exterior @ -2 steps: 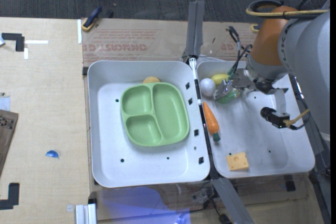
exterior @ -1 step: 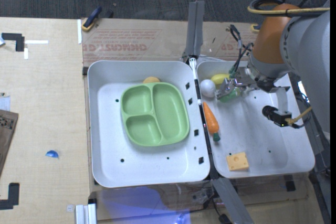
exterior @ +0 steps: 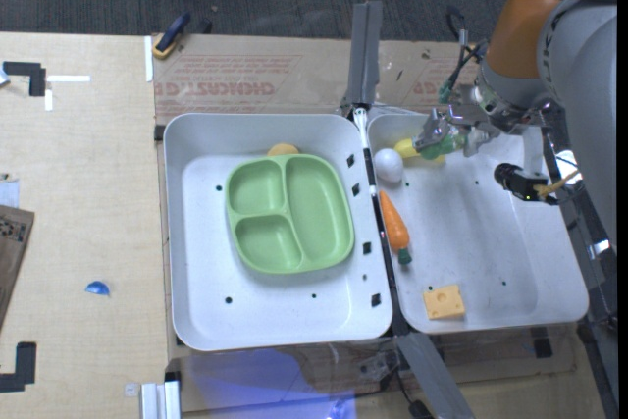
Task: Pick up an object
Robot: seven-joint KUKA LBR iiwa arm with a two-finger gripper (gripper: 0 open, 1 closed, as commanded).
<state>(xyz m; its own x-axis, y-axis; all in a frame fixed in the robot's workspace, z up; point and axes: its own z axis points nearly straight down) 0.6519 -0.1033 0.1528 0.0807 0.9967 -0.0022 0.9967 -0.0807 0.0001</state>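
Hovering at the right bin's far left corner, the gripper clamps a yellow-green corn cob between narrowed fingers. Grasp looks made; next comes a steady lift clear of the egg.

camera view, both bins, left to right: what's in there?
green divided plate → white egg → carrot → cheese wedge. The orange item behind the plate, the yellow piece and the hand overlap others in left-right position, so they are left out.
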